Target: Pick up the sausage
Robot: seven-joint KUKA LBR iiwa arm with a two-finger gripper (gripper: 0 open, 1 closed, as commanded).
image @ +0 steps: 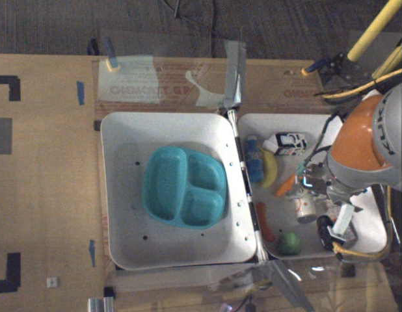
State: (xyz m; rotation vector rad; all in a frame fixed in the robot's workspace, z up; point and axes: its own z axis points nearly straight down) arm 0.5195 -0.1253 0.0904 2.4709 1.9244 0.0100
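The sausage (263,221) is a thin reddish-brown stick lying along the left wall of the right bin (376,239), near its front. My gripper (306,205) hangs over the middle of that bin, to the right of the sausage and apart from it. The orange-banded wrist (357,145) covers the bin's right part. Nothing shows in the gripper's grasp.
In the right bin, a blue bottle (254,160), a banana (270,166), an orange carrot (285,184), a black-and-white item (291,142) and a green ball (289,242) lie around the gripper. The left bin (123,142) holds a teal divided plate (185,187).
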